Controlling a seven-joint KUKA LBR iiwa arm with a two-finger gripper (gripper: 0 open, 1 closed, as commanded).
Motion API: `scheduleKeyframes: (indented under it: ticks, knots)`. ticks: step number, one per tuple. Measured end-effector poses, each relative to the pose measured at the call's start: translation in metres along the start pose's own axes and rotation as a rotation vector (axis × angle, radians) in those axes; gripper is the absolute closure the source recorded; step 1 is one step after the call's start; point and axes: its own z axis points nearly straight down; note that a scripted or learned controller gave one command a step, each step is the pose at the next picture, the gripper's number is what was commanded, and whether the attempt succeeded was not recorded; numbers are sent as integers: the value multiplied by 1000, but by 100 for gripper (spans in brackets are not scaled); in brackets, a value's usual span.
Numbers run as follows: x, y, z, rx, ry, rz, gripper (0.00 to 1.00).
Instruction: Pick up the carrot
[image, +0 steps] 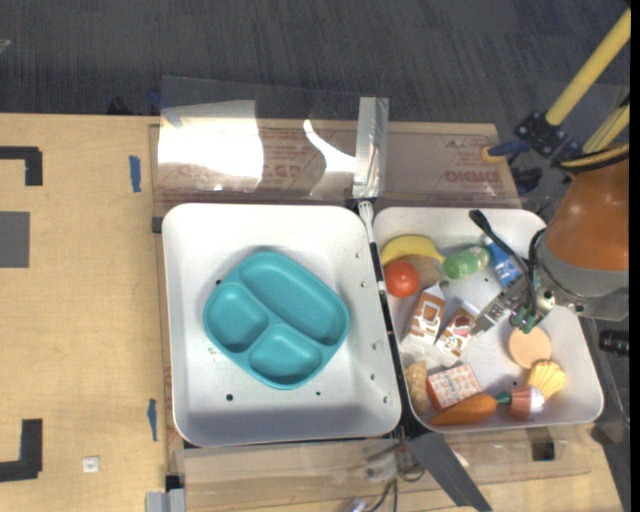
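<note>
The carrot (463, 409) lies on its side along the near wall of the right bin (590, 400), its orange body pointing toward the divider between the bins. Just behind the carrot sits a small red-and-white box (452, 382), touching or nearly touching it, and beside the carrot's far end is a small red-and-white piece (526, 402) with a yellow ridged toy (547, 377) just above that. The end effector (508, 312) hangs well behind the carrot, over the middle of the bin — whether it is released or clenched I cannot tell, and nothing is seen between its tips. Farther back from the carrot lie a red tomato (402, 278), a banana (411, 247) and a green piece (465, 263). Away from the carrot, across the divider, the left bin (190, 300) carries a teal divided plate (276, 317). Both bins rest on the table (70, 300).
</note>
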Motion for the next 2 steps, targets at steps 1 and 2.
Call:
scheduleKeyframes:
  ticks: [1, 2]
  knots:
    - [-41, -74, 34, 8, 5, 52, 100]
    - [20, -32, 6, 4, 5, 262, 100]
